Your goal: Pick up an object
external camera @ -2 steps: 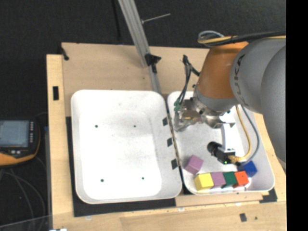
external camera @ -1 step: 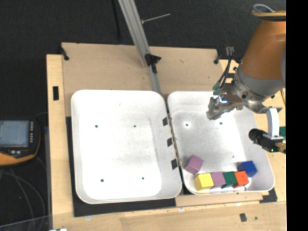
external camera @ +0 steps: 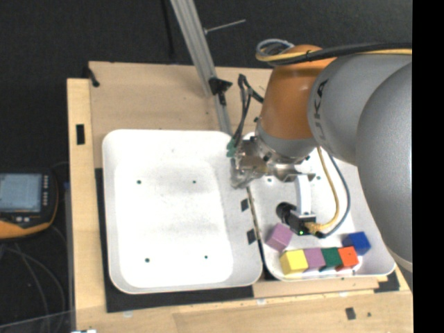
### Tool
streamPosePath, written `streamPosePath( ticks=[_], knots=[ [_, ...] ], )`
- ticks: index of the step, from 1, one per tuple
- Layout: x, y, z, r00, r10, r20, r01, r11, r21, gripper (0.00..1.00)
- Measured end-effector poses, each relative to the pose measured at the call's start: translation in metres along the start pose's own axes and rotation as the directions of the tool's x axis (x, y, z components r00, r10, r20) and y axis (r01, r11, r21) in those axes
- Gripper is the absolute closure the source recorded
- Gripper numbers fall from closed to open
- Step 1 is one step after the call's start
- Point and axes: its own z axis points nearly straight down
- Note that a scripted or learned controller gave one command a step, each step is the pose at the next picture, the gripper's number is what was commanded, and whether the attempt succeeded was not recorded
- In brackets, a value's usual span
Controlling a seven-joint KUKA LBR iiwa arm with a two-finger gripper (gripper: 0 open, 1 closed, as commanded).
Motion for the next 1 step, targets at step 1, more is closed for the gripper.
streamPosePath(
  ticks=[1],
  knots=[
    [0.05,-0.01,0.0196,1.0,0.002,0.001,-0.002,1.0,-0.002,1.0]
  ],
)
